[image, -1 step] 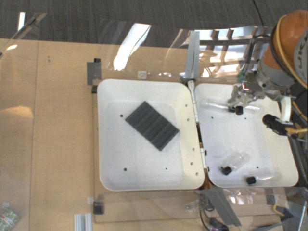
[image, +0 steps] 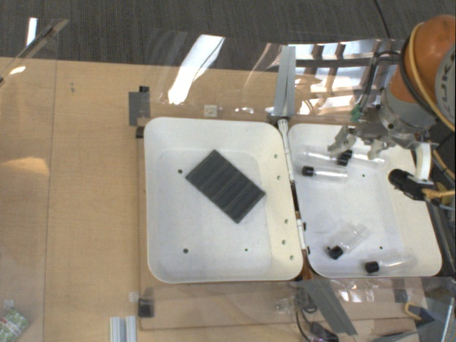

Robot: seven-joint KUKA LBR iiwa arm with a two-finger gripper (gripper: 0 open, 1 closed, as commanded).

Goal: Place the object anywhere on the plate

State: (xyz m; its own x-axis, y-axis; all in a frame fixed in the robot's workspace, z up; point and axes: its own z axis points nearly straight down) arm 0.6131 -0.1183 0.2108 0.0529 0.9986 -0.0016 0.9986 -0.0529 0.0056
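A dark grey ribbed plate [image: 225, 186] lies flat and turned diagonally in the left bin [image: 164, 255]. The right bin [image: 420, 262] holds clear plastic tubes with black caps. One tube [image: 324, 171] lies near the bin's back left, its cap pointing left. My gripper [image: 358, 150] hangs over the back of the right bin, just right of and above that tube. Its fingers [image: 338, 145] are spread open with nothing between them.
Two more capped tubes lie near the right bin's front: one [image: 347, 236] in the middle, one [image: 387, 264] by the front rim. A metal divider post [image: 284, 84] stands behind the seam between the bins. The arm's orange band [image: 431, 55] fills the upper right.
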